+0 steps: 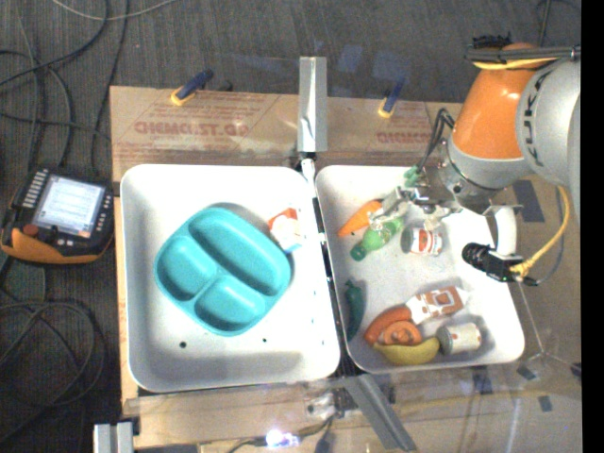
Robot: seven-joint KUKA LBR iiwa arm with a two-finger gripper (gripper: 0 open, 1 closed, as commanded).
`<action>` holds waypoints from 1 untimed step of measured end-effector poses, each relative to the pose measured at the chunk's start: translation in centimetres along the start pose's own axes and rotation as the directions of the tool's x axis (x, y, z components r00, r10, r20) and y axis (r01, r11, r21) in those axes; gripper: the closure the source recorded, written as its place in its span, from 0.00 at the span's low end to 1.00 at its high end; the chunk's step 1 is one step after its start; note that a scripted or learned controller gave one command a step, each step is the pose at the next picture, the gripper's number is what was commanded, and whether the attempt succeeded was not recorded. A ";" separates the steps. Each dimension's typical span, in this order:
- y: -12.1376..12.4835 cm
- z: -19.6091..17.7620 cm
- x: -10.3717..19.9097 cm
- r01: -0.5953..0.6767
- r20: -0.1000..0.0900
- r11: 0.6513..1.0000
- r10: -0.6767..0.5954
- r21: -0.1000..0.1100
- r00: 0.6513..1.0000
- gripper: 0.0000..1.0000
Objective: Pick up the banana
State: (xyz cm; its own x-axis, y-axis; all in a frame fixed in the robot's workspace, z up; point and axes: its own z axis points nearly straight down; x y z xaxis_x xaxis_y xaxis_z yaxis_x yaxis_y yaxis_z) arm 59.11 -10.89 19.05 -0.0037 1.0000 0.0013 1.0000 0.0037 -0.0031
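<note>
The left bin (142,347) holds a teal divided plate (223,268) with a small red-and-white item (285,226) at its edge, while the right bin (505,333) contains a carrot (360,218), a green bottle (373,240), a can (461,337) and a carton (438,303).

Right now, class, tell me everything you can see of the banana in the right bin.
The banana is yellow, curved and looks like smooth plastic. It lies flat along the near edge of the right bin, partly covered by a brown rounded toy resting against its upper side. A small grey can sits at its right end. The claw is apart from it, farther back.
</note>
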 end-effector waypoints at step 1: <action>-5.1 0.8 6.0 0.169 0.000 0.986 -0.169 0.001 0.986 0.00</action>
State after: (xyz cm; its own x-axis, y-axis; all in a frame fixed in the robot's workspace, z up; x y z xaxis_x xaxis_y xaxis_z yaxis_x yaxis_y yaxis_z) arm 54.03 -4.92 18.26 -0.1725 0.9850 0.0018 0.9850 0.1725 -0.0035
